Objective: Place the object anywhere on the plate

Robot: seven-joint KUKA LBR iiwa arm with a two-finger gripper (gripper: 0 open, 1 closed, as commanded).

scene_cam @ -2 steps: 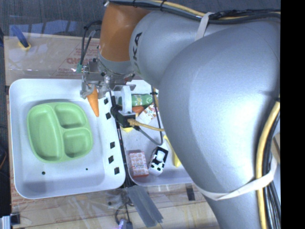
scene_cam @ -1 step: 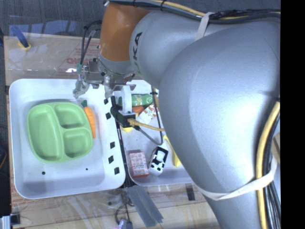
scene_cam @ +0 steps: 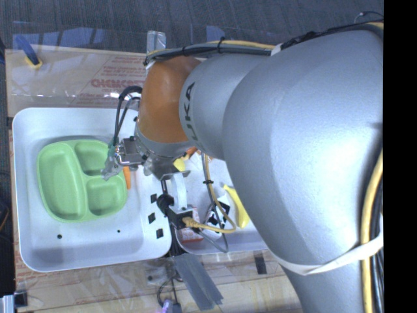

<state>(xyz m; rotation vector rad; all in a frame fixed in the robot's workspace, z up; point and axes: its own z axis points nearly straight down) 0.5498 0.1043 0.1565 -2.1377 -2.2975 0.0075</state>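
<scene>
A light green plate (scene_cam: 71, 181) with three compartments lies in the left white bin (scene_cam: 39, 253). My gripper (scene_cam: 114, 163) hangs over the plate's right rim, above the divider between the two small right compartments. A thin orange object (scene_cam: 128, 178) shows just right of the plate's edge, below the gripper; the gripper hides most of it, and I cannot tell whether it is held. The grey arm with its orange band (scene_cam: 163, 106) covers the middle of the view.
In the right bin (scene_cam: 195, 243) a yellow object (scene_cam: 236, 206) lies partly under the arm, beside cables and a small red-and-white item (scene_cam: 186, 215). A clear plastic sheet (scene_cam: 71, 77) covers the bench behind the bins.
</scene>
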